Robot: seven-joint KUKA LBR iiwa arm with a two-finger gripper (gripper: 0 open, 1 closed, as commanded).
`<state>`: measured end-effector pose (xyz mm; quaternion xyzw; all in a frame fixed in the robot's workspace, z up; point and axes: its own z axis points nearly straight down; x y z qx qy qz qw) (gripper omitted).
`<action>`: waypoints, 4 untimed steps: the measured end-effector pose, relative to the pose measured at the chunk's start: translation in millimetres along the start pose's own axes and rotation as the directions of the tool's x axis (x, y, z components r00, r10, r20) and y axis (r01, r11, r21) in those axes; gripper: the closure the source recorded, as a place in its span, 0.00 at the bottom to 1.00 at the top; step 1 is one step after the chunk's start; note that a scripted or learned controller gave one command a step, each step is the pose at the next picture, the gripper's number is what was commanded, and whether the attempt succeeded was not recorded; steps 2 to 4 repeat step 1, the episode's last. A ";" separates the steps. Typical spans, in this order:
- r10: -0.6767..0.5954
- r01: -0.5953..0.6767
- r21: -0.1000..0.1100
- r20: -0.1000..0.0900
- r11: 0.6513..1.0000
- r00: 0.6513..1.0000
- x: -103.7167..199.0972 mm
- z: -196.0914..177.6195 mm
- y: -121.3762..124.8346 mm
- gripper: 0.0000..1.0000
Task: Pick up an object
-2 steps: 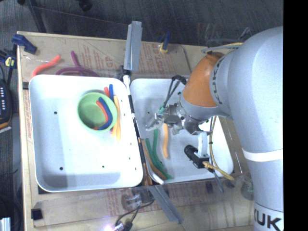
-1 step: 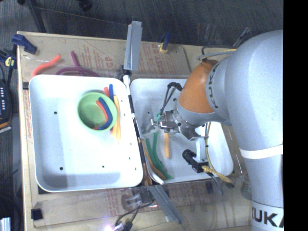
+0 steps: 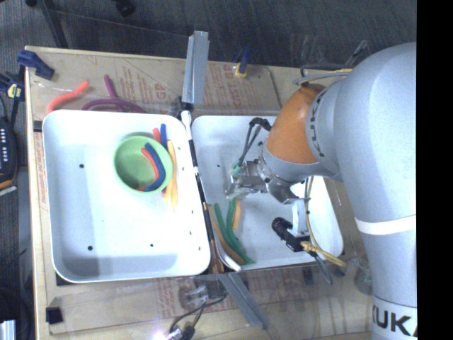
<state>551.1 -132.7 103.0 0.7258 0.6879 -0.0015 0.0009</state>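
While the pincer hovers mid-frame in the right bin, its spread unclear, green sticks below lie lengthwise, slanting toward lower right

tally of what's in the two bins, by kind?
Green round bowl, left white bin: 1
Thin sticks (red, blue, orange, yellow) at the bowl: about 4
Green and orange sticks, right white bin: at least 3, overlapping
Total: about 8; the arm covers part of the right bin.
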 end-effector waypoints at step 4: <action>-0.042 0.042 0.001 -0.005 0.999 0.999 52.6 -89.2 14.0 1.00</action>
